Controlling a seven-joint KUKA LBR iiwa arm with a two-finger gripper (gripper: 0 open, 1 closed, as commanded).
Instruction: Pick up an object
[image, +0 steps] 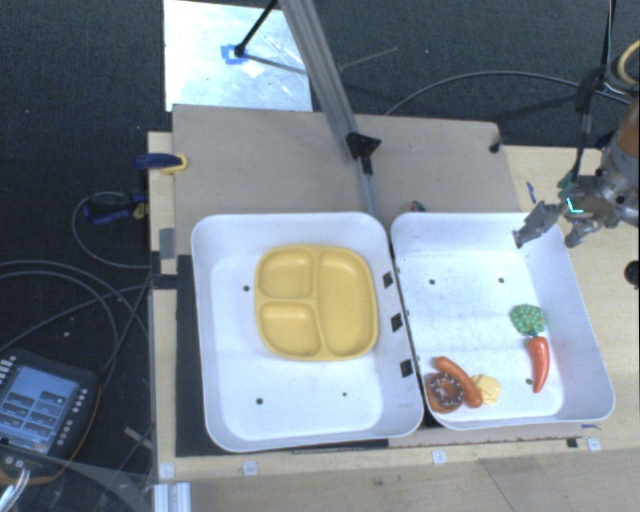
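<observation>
The right bin (470, 300) holds several toy foods near its front right: a green broccoli (527, 319), a red chili pepper (539, 362), a sausage (457, 379), a brown doughnut (443, 392) and a small yellow piece (487, 387). My gripper (553, 228) hangs over the bin's far right corner, well above and behind the broccoli. Its two fingers are spread apart with nothing between them.
The left bin (225, 390) carries a yellow divided plate (316, 302). A slanted metal pole (335, 90) crosses the bench behind the bins. Cables and a control pendant (35, 400) lie on the floor at the left.
</observation>
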